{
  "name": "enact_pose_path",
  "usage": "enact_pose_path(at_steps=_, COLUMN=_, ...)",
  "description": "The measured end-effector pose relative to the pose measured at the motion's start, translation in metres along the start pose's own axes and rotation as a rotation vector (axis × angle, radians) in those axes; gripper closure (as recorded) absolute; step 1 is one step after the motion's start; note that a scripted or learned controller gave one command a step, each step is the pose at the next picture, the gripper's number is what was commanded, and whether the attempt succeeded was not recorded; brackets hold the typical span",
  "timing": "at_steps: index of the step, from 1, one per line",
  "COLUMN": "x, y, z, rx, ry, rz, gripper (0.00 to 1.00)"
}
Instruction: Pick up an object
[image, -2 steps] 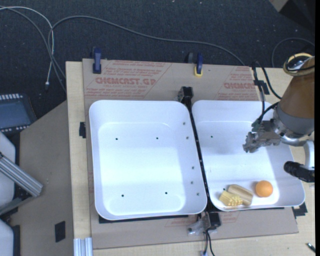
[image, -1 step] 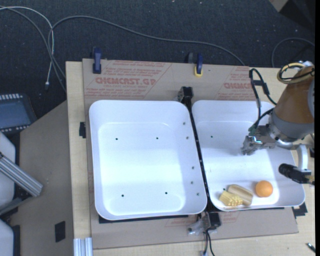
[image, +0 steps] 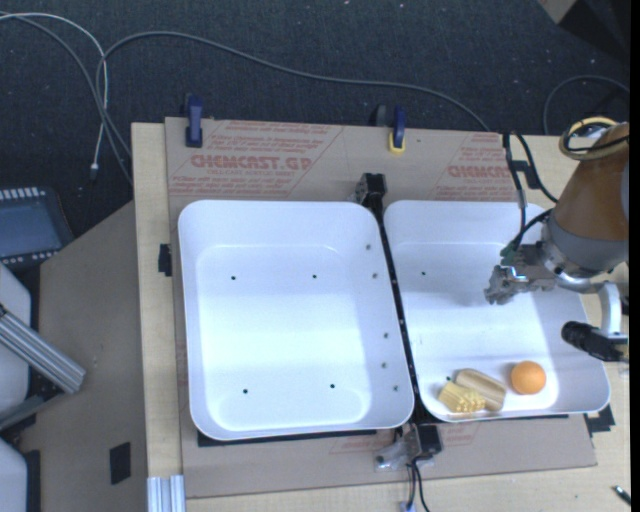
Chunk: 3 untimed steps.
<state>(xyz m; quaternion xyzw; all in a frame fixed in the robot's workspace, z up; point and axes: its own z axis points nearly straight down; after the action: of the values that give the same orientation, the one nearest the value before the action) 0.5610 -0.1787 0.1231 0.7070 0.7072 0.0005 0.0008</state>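
Right now, from the overhead camera, I have the arm (image: 592, 215) reaching in from the right over the right bin (image: 440, 240), with the gripper (image: 497, 291) hanging above the bare middle of that bin's floor. Whether it is wide or narrow I cannot tell: the tip is small and blurred at this slant, and I see nothing caught in it.

Three candidates lie along the near edge of the right bin. An orange ball (image: 528, 377) sits toward the right; just beside it on the left lies a tan oblong piece (image: 481, 382), and touching that, nearer the corner, a yellow ridged piece (image: 461, 399) that looks like toy corn. All three rest on the bin floor, apart from the gripper. The left bin (image: 200, 300) has only white floor to show me.

My judgement on progress: nothing is picked up yet. The arm is over the correct bin but not over any object, so what is left is nearly everything, namely moving toward the near edge, descending on one item, closing, and lifting. The ball stands freest; the other two crowd each other and the bin wall.
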Motion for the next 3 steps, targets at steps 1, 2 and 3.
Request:
enact_pose_path(at_steps=1, x=0.0, y=0.0, z=-0.01, rx=-0.001, ry=0.0, rz=0.0, gripper=1.0)
enact_pose_path(at_steps=2, x=0.0, y=0.001, z=-0.021, rx=-0.002, ry=0.0, rz=0.0, gripper=1.0)
enact_pose_path(at_steps=3, x=0.0, y=0.001, z=-0.031, rx=-0.003, ry=0.0, rz=0.0, gripper=1.0)
